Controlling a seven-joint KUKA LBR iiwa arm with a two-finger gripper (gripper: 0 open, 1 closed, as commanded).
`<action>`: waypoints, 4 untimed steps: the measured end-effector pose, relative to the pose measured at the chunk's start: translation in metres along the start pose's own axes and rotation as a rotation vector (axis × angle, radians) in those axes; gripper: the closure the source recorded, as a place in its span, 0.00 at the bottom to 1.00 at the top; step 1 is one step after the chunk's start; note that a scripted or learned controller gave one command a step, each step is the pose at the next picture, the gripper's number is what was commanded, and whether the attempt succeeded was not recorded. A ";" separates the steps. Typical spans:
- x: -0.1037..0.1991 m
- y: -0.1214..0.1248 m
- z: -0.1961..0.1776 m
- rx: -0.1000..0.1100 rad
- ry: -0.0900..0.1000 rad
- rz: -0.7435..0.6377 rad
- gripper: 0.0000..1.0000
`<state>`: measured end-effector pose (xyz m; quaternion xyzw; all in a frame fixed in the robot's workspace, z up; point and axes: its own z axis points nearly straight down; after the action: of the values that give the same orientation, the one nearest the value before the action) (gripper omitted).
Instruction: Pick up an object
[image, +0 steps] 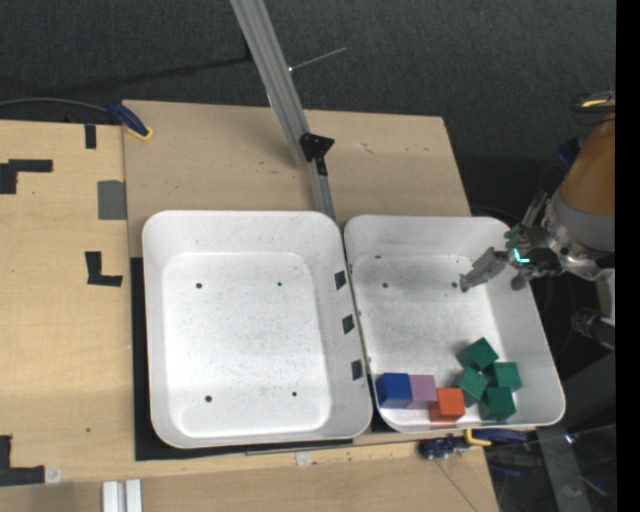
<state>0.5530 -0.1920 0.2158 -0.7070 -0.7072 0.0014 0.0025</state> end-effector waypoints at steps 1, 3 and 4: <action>0.000 0.001 -0.002 -0.004 -0.001 -0.002 0.00; 0.012 0.006 0.094 0.001 -0.001 -0.001 0.00; 0.013 0.005 0.126 -0.001 -0.002 -0.001 0.00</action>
<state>0.5577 -0.1787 0.0898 -0.7067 -0.7075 0.0016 0.0015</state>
